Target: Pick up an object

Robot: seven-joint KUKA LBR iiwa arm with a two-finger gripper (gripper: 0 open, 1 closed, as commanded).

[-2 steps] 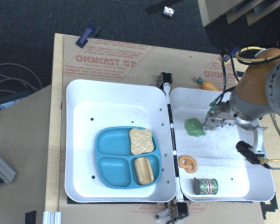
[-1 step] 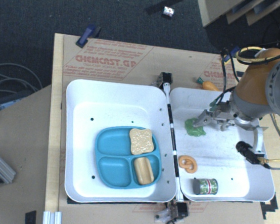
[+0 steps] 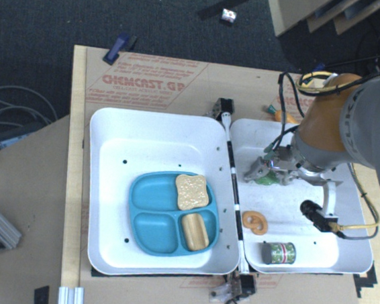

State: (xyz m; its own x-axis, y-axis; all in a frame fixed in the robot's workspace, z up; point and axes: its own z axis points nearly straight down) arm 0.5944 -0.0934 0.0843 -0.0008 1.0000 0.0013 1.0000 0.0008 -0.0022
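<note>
Arm (image 3: pixel 355 118) comes in from the right, gripper (image 3: pixel 269 168) low in the right bin (image 3: pixel 347 259), over a green object (image 3: pixel 266 179); can't tell whether it is gripped. Judging by that, the pick isn't done, lift remains. Right bin count: one pretzel (image 3: pixel 255 222), one can (image 3: pixel 278 252), one green item. Left bin (image 3: pixel 107 173): one blue tray (image 3: pixel 148 224), one cracker (image 3: pixel 192 191), one bread roll (image 3: pixel 195 230).

High slanted overhead view of both bins (image 3: pixel 98 192)

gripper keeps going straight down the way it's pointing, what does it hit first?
Most likely the green object lying just under the gripper in the right bin. Depth is unclear from this slanted view.
</note>
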